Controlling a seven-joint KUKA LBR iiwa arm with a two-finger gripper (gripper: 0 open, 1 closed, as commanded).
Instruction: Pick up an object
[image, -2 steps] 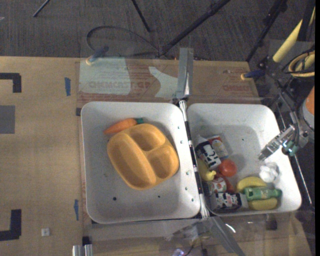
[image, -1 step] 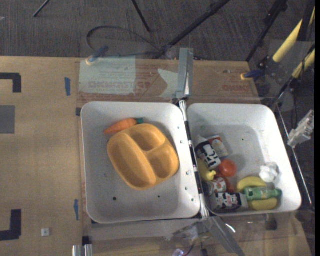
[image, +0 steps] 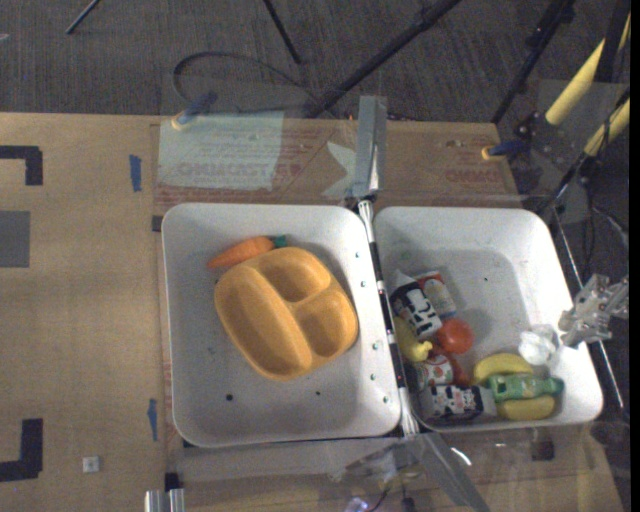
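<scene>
The right bin (image: 500, 250) holds several small items along its left and front sides. Among them are a black-and-white carton (image: 418, 308), a red tomato (image: 456, 336), a yellow banana (image: 502, 365), a green bottle (image: 520, 386) and a cow-patterned carton (image: 455, 402). A whitish, translucent lump (image: 537, 346) lies near the right wall. My gripper (image: 592, 310) sits at the bin's right rim, just right of that lump, and nothing shows in it. It is small and blurred against the floor.
The left bin (image: 190, 330) carries a yellow divided plate (image: 286, 312) and an orange carrot (image: 240, 251) beside the plate's far edge. A metal divider (image: 368, 160) runs between the bins. Tripod legs and yellow poles stand behind and to the right.
</scene>
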